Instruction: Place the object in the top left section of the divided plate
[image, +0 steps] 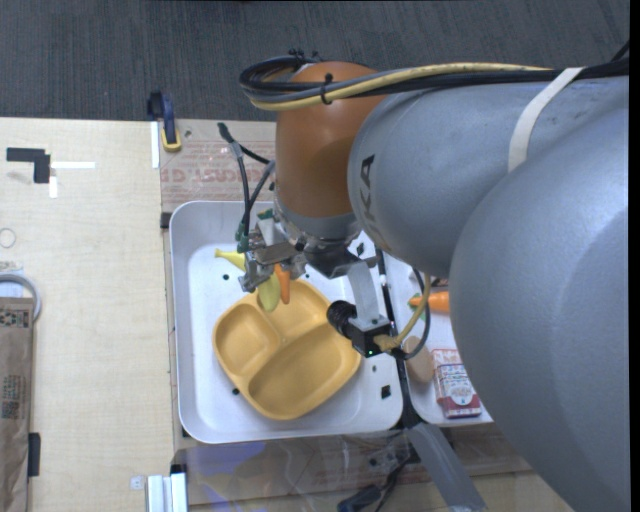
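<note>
- the jaws (272, 268) hang low over the left white bin (190, 330), at the upper edge of the yellow divided plate (285, 355).
- a yellow-green piece (269, 294) and an orange carrot-like piece (285, 287) sit right under the jaws, on the plate's top rim.
- i cannot tell how the jaws stand, or whether they pinch either piece.
- a small ketchup packet (458, 388) lies well right of the jaws, in the other bin.

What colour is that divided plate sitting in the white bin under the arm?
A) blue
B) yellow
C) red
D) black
B: the divided plate is a mustard yellow, lying inside the white bin just below the tool.
</note>
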